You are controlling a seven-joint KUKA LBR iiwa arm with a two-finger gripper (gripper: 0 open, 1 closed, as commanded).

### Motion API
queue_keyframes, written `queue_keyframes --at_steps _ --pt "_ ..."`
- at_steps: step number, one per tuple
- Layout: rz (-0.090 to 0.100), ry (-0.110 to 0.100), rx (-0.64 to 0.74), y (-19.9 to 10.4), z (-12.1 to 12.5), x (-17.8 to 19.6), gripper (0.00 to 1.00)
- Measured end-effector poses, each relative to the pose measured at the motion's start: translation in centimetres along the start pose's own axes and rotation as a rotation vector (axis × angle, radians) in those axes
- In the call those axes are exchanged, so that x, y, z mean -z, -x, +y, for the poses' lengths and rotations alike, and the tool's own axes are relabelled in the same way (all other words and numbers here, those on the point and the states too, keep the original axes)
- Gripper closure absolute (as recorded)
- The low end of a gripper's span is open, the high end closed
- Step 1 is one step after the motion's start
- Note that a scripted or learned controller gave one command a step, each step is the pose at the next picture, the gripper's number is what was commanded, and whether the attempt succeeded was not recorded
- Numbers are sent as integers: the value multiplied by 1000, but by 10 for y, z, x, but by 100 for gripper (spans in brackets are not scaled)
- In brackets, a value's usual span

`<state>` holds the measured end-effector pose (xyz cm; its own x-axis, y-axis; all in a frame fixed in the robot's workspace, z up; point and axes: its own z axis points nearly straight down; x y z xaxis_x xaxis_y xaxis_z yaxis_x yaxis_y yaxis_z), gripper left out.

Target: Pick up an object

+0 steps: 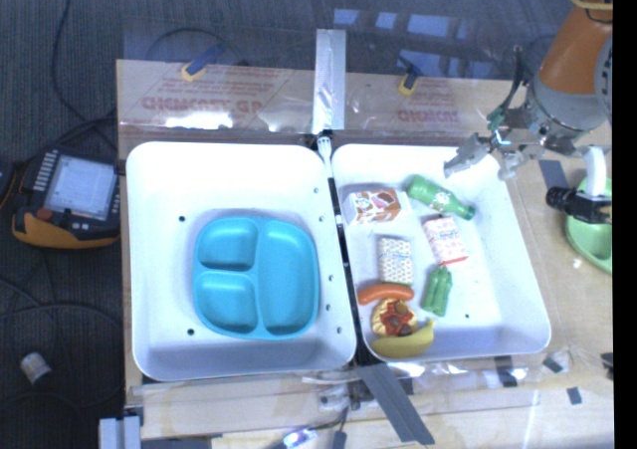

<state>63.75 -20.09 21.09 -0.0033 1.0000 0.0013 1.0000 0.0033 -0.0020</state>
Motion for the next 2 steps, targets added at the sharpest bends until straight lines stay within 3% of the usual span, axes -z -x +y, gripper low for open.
queue_keyframes --at_steps 1,2 --pt "5 -1 -106 5 31 -116 0" --pt "-3 11 -213 -8 -3 -122 0"
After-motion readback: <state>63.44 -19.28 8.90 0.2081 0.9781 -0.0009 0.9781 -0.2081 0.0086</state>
